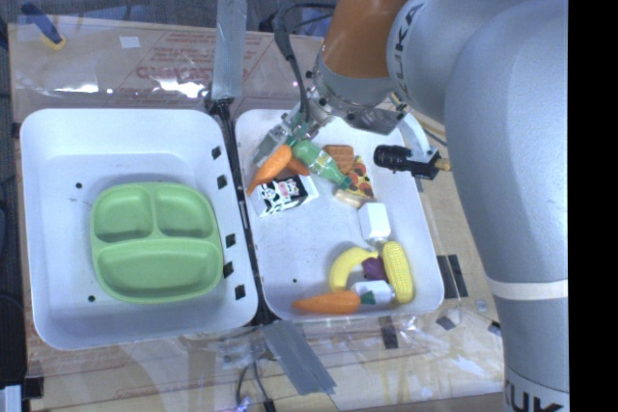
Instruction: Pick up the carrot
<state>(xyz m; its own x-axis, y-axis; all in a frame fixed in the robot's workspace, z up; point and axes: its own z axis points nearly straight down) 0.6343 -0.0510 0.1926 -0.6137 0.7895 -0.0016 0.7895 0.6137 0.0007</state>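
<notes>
The big grey arm swept in from three o'clock, its orange band sitting high over the back of the right bin, and the wrist bent down toward that bin's far left corner. The gripper hung right there, low over the toys, at about eleven o'clock within the bin. How its fingers stood was anybody's call, since the wrist body and the clutter beneath hid the tips, so spread or pinched could not be told. And there was the carrot, orange and tilted, its fat end up toward the gripper and its point slanting down toward seven o'clock, close to the divider between the two bins. It lay just below the gripper, seemingly touching it, though a true grip could not be confirmed. A green bottle lay just beside the carrot at three o'clock, and a black-and-white carton sat right under it at six. A second carrot rested flat along the near wall, beside a banana and a corn cob. Over in the left bin, a green divided plate sat alone on the white floor, and both bins rested on the wooden surface.
</notes>
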